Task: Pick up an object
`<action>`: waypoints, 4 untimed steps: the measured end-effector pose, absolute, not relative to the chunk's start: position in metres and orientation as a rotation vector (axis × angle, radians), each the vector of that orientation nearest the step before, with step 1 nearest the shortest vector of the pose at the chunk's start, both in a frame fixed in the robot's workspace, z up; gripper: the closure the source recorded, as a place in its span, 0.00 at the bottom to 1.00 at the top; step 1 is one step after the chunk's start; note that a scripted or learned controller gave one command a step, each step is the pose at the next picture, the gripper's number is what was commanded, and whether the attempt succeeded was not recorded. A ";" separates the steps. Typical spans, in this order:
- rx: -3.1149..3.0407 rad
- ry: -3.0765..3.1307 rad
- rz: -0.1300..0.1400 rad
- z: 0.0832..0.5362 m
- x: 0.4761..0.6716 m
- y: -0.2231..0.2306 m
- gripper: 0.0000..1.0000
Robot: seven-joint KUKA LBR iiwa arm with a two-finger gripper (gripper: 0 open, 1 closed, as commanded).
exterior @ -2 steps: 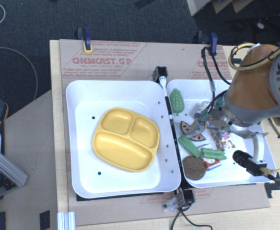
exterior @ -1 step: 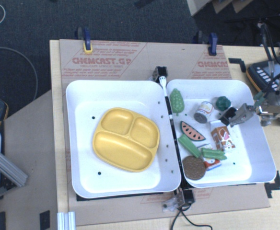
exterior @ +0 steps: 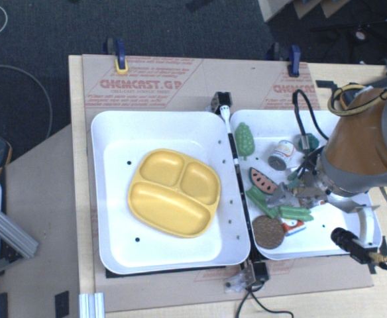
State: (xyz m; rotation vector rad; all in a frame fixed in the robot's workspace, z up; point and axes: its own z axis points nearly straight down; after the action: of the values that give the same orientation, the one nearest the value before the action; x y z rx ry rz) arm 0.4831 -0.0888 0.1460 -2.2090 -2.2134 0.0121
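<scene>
The right bin [exterior: 326, 244] holds several small objects. A bumpy green pickle-like toy [exterior: 244, 140] lies by its left wall, with a small tin can [exterior: 281, 154] to the right of it. A watermelon slice [exterior: 264, 181] sits in the middle. Below it lie a dark green pod [exterior: 260, 201], a lighter green bean [exterior: 295, 212], a brown round cookie [exterior: 268, 231] and a small red and white piece [exterior: 293, 228]. My gripper [exterior: 291, 194] hangs low over the middle of this bin, just right of the watermelon slice and above the green bean. The wrist hides its tip.
The left bin [exterior: 107, 177] holds a yellow divided plate [exterior: 173, 191]. My arm's orange band [exterior: 356, 138] and grey wrist [exterior: 346, 177] cover the right bin's right side. Black cables [exterior: 303, 121] run over its back edge. Clamps [exterior: 120, 53] hold the board's back edge.
</scene>
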 end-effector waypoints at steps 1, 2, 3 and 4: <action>-2.225 -2.221 -0.002 0.165 0.487 -0.092 1.00; -2.225 -2.223 -0.002 0.186 0.479 -0.091 1.00; -2.224 -2.222 -0.001 0.185 0.479 -0.091 0.00; -2.229 -2.230 -0.009 0.101 0.482 -0.103 0.00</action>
State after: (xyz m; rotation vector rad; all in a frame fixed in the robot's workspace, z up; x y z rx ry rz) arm 0.4822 -0.1027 0.1008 -2.2288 -2.2300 -0.0089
